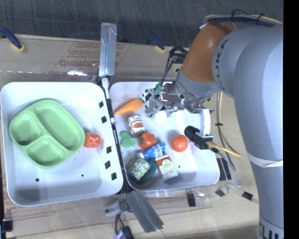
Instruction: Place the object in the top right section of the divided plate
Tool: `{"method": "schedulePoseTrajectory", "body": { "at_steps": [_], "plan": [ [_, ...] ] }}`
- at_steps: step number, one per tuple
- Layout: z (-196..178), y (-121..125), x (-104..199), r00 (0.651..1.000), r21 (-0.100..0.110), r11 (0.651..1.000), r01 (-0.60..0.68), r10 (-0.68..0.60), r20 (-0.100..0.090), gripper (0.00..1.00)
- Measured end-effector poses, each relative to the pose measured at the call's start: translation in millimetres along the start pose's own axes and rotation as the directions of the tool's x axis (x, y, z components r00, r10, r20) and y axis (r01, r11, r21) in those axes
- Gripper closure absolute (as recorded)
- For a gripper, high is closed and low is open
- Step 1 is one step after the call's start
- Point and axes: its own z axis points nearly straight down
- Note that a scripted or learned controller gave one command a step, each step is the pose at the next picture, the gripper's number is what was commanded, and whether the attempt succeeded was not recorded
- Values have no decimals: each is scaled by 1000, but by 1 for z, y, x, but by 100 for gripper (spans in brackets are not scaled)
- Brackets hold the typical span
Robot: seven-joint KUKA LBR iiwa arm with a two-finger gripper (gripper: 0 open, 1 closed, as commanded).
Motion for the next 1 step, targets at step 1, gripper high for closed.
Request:
{"method": "schedulePoseTrajectory", "body": {
  "at_steps": [1],
  "plan": [
    [0,0,0,1000,0,1000,0,0,0,0]
  ]
}}
